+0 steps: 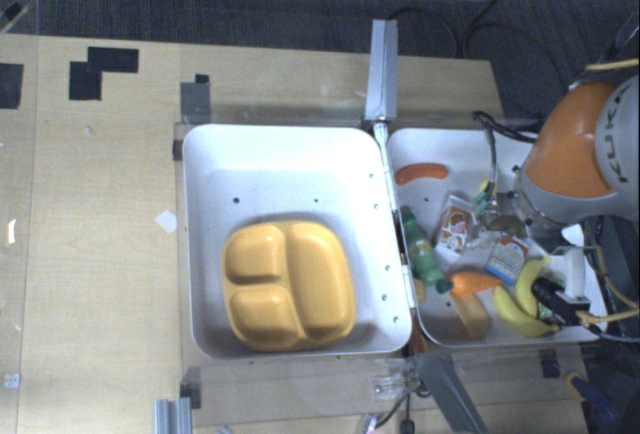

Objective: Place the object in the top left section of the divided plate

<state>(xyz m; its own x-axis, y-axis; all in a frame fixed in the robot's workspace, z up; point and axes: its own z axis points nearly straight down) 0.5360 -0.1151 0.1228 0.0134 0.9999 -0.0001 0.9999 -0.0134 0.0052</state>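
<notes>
Camera view from above: the yellow divided plate (288,282) lies alone in the left bin (285,147), its three hollows bare, presumably kept apart from the clutter so that its top left section (253,252) can receive an item. Candidate objects sit heaped in the right bin (440,147), among them a banana (520,300), a green bottle (418,250) and a red sausage-like piece (422,173); which one is meant cannot be told. Whether the gripper (490,212), low over that heap, is wide or closed cannot be told
</notes>
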